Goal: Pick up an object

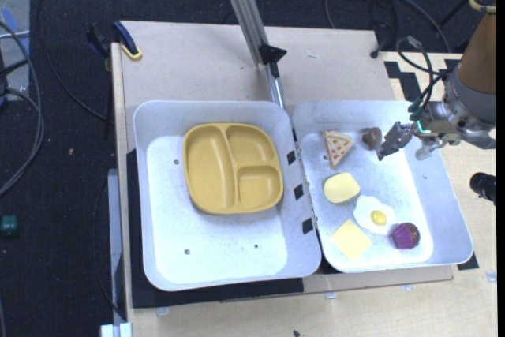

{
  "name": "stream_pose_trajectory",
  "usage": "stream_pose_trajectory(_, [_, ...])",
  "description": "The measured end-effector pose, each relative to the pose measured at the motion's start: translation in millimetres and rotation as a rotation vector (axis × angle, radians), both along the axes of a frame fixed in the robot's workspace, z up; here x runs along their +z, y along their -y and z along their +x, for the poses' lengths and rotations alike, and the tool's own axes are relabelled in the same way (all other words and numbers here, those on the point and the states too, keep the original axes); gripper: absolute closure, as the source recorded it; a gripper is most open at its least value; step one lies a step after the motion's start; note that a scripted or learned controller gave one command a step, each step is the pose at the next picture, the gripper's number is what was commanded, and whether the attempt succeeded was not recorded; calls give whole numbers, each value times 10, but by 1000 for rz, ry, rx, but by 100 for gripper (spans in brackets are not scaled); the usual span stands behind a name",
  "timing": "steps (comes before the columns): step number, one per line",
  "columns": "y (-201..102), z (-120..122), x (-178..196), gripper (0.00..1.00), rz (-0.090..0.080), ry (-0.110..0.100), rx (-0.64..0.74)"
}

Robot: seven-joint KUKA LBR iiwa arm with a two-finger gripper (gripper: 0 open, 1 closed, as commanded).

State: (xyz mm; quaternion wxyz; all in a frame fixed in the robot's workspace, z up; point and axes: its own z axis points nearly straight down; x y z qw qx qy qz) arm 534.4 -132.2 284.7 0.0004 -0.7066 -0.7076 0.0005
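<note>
your gripper (397,140), state unclear, hangs just right of the brown piece (372,138); pizza slice (338,147) farther left, same bin (442,205).

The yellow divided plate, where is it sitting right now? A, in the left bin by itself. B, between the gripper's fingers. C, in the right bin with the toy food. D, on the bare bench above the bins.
A: the yellow divided plate lies flat in the left bin, while the pizza slice, fried egg and other toy foods are in the right bin.
</note>
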Motion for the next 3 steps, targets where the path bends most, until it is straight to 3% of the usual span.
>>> stream_pose_trajectory(1, [0,2,3,0,0,1,0])
stream_pose_trajectory(3, [104,104,-1111,0,1,-4,-3])
